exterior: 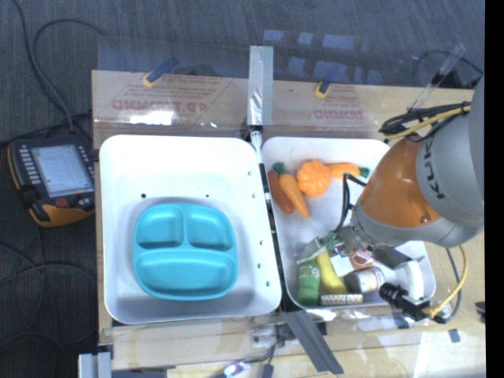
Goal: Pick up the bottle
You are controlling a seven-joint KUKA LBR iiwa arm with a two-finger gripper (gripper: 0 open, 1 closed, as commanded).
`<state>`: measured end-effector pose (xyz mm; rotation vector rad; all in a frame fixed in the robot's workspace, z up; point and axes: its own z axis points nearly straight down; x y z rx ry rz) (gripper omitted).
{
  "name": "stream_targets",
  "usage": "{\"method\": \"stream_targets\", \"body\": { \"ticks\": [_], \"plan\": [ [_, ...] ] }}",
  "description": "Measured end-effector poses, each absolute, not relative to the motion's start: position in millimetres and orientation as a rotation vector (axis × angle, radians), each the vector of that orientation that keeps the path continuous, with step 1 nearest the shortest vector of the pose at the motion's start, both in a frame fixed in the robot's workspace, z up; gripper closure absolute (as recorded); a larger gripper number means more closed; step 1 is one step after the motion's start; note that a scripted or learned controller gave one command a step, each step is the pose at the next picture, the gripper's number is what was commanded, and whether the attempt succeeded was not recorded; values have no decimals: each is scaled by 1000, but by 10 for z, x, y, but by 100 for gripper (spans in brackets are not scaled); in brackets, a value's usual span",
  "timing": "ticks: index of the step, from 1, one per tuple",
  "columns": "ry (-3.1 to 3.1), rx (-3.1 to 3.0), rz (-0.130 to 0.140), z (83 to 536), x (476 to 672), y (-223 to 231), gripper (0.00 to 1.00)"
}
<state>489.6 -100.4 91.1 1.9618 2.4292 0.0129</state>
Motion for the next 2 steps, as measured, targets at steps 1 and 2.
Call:
{"method": "stream_targets", "body": {
  "ticks": [1,2],
  "plan": [
    [2437,1962,16,1002,4899,-978,100],
    [2285,2157,-6,2094,4836,-409,100]
  ]
}}
